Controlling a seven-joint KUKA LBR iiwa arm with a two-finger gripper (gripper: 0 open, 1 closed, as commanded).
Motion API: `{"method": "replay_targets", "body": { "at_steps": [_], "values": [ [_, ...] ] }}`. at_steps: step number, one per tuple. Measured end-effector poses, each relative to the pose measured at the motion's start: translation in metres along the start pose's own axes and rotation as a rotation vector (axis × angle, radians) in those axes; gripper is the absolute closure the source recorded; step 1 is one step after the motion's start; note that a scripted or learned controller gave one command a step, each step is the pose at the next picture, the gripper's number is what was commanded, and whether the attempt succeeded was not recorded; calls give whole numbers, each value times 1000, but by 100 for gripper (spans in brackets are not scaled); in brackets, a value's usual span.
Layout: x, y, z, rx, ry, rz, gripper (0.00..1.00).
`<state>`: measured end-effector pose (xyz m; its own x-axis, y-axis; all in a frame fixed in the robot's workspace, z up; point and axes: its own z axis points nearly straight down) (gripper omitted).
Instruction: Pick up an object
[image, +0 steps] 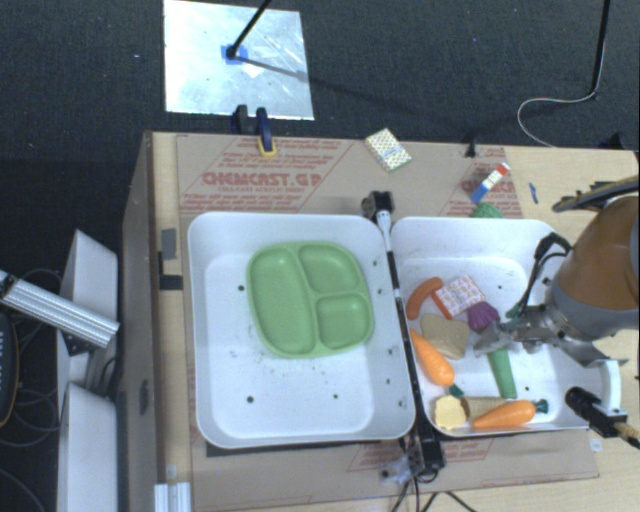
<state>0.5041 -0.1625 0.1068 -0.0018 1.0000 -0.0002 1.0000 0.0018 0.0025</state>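
Note:
The right bin (470, 235) holds several toy foods. Among them are a red sausage (424, 292), a pink patterned box (460, 296) and a purple piece (482, 316). A beige slab (445, 335), an orange carrot (433, 360) and a green cucumber (503, 372) lie nearer the front. Along the front wall lie a second carrot (505, 414) and a yellow wedge (450, 412). My gripper (497, 340) reaches in from the right and hangs low, just right of the purple piece and above the cucumber's top end. Nothing is visibly lifted.
The left bin (225, 400) bears a green divided plate (310, 298). A black divider rail (397, 320) runs between the bins. Behind the bins on the cardboard lie a small checkered box (388, 149) and a red-and-blue item (488, 182). The arm's orange band (610, 250) overhangs the right bin's right edge.

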Motion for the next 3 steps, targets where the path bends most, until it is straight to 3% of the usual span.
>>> {"method": "replay_targets", "body": {
  "at_steps": [1, 2, 3],
  "values": [
    [-10, 53, 23, 0, 0, -1, 0],
    [-10, 55, 11, -4, 0, -3, 100],
    [31, 31, -99, -3, -1, -3, 100]
  ]
}}
